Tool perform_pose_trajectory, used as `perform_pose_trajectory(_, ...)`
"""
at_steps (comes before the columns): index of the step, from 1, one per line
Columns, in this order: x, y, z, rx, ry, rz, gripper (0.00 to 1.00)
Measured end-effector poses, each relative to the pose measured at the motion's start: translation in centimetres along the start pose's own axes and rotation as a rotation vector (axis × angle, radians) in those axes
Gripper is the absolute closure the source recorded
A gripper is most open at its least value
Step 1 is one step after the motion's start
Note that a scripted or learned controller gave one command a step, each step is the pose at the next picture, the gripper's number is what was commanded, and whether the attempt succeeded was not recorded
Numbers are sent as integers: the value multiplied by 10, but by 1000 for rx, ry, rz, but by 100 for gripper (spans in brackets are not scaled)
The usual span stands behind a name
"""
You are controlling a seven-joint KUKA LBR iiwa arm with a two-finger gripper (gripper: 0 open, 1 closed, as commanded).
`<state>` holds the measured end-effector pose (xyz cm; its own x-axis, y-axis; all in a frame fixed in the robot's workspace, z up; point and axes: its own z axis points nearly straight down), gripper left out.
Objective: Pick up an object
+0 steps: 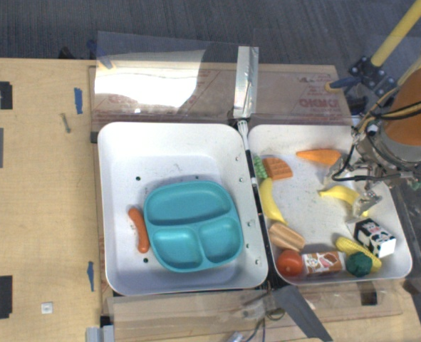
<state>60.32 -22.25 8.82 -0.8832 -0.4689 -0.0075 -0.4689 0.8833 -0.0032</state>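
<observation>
The right bin (402,223) holds several toy foods: an orange carrot (318,157), an orange ridged piece (277,169), a long banana (270,201), a hot dog bun (286,236), a red tomato (290,263), a small bottle (322,262), a corn cob (354,246), a green piece (360,263) and a black-and-white cube (375,236). A small yellow banana (340,193) lies near the bin's right side. My gripper (365,194) hangs low over the right bin, right beside this small banana and at its right end. The wrist hides the contact.
The left bin (117,144) carries a teal divided plate (193,224) with a red sausage (139,229) to its left. A metal divider (244,84) and a clear sheet stand behind the bins. The arm's orange band (415,109) rises at the right.
</observation>
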Motion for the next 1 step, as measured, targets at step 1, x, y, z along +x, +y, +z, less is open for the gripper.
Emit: perform_pose_trajectory(1, -19, 57, -1, 1, -2, -89, 0)
